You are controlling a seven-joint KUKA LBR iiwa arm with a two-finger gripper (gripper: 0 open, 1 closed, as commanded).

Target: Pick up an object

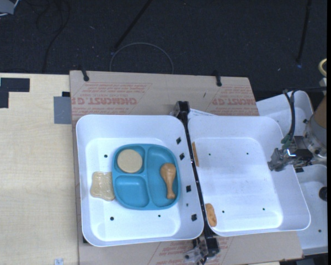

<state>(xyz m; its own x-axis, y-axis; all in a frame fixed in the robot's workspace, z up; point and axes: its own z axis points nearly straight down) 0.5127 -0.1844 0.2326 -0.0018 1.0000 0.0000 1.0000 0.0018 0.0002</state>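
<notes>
A blue compartment tray (133,194) lies in the left bin (94,142). A round tan cookie (129,160) sits in its upper left compartment and a tan drumstick (169,179) lies in its right compartment. A pale toast-like piece (102,185) rests against the tray's left edge. In the right bin (237,148), a small orange-brown piece (211,215) lies at the lower left corner and a thin orange sliver (195,152) hugs the left wall. My gripper (281,160) hovers at the right bin's right rim, far from all these objects; its fingers are too small to read.
A black divider clamp (188,164) runs between the two bins. Brown cardboard (160,95) lies under and behind them. A black cable (291,115) loops above the wrist at the right. A pale wooden bench surface (27,170) extends to the left.
</notes>
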